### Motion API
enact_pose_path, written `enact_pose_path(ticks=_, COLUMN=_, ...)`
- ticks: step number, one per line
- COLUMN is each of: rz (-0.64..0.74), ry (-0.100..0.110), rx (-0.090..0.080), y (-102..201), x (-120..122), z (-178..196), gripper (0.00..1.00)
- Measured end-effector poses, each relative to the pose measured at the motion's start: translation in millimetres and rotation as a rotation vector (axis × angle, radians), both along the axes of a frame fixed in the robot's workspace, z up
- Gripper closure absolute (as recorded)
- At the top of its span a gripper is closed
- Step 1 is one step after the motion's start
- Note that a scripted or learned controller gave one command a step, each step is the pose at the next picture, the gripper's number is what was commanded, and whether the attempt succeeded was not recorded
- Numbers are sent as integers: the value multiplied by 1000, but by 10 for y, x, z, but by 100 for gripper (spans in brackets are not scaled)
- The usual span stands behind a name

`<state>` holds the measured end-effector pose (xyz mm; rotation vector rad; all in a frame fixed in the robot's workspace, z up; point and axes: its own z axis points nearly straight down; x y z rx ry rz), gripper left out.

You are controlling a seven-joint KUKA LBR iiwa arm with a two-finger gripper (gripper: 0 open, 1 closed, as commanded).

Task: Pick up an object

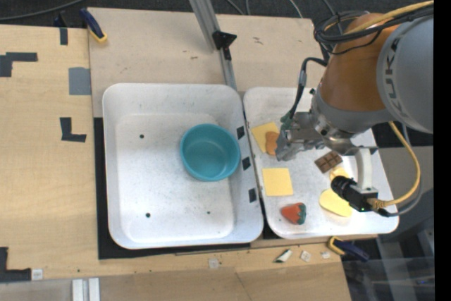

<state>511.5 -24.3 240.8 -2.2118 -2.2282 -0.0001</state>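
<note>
My gripper reaches down into the right bin, right over a small orange piece that lies against a yellow wedge. A yellow square slice lies just in front of the gripper. A red strawberry with a green top sits near the bin's front edge. A brown piece and a pale yellow piece lie to the right, under the arm. The arm's body hides the bin's back right part.
The left bin holds a teal bowl near its right side. A slanted metal post rises behind the bins. Cables run across the back and loop around the arm at the right.
</note>
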Motion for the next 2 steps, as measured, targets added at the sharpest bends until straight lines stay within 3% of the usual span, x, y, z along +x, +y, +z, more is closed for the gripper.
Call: enact_pose_path(ticks=2, rz=0, ry=3, rx=-1, y=1158, x=18, z=-174, gripper=100)
